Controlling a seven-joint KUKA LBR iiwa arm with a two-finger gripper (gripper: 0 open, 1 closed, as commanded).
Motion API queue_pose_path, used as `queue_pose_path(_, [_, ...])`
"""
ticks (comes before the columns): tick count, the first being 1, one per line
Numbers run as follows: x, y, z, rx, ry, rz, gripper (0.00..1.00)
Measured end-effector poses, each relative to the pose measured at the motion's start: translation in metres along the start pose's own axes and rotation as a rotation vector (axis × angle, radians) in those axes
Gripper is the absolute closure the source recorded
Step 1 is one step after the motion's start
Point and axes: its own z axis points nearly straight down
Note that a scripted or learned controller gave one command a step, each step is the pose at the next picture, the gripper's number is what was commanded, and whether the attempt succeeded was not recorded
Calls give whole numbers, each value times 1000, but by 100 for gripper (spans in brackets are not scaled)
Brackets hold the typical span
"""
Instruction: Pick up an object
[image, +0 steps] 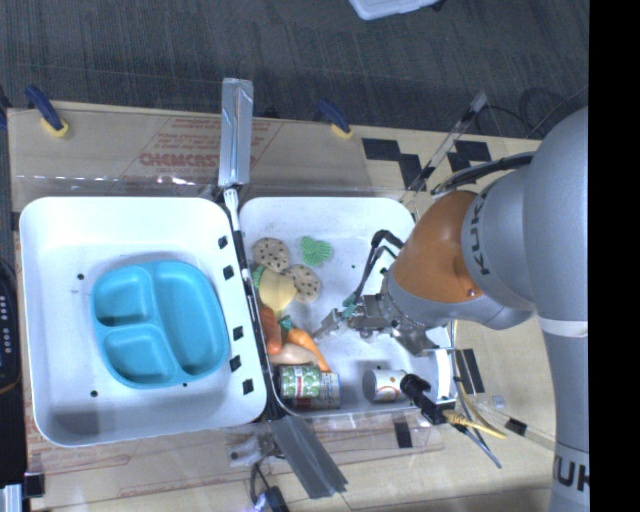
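We recorded two shallow white bins side by side on the bench. The left bin (60, 300) carried a blue divided tray (158, 322) of three compartments, lying near its middle. The right bin (330, 212) carried the loose items, nearly all of them crowded against its left wall: two round brown cookies, one (269, 253) toward the far-left corner and the other (304, 283) just beside it toward the middle; a green ridged piece (317, 250) next to the first cookie on the far side; a pale yellow piece (277, 291) touching both cookies; an orange carrot (307, 346) below that, lying among other orange and tan pieces we could not tell apart; and a green-labelled can (307, 386) on its side at the near-left corner. A small silver can (383, 384) lay on its side along the near wall, apart from the cluster. The gripper (340, 318) hung low over the middle of the right bin, pointing toward the left-wall cluster, its tips just beside the carrot. Whether the jaws were spread or closed we could not tell, and we saw nothing between them. The grey arm with its orange band (435, 262) covered the bin's right side.
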Motion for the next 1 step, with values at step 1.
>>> queue_pose_path(1, [58, 11, 1, 0, -3, 66, 0])
